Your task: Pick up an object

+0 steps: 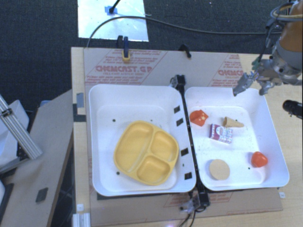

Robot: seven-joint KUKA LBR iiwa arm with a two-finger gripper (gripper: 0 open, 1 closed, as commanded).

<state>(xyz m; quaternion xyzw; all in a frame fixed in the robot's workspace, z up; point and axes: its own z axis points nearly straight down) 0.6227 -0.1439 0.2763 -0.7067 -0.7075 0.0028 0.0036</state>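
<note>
Two white bins sat side by side on the table (80, 126), their inner rims meeting along a dark centre strip. In the left bin (102, 103) lay a yellow tray (146, 152) with three compartments, turned at a slant and resting toward the near right part of the bin floor. The right bin (272, 126) held five small items, all apart from one another: a red piece (199, 117) near the far left corner, a tan cone (233, 123) on its side just right of centre, a small packet (221, 133) printed in dark red and white just nearer than the cone, a tan disc (219, 169) close to the near rim, and an orange-red piece (259, 159) by the right wall. The arm (289, 37) entered from the right, and the gripper (252, 83) hung above the far right rim of the right bin, well apart from every item. Its jaws stood spread, one finger (240, 85) pointing left and the other toward the right, with nothing between them. A clear sheet printed in red letters lay under the bins, and a clamp (125, 48) gripped its far edge.
</note>
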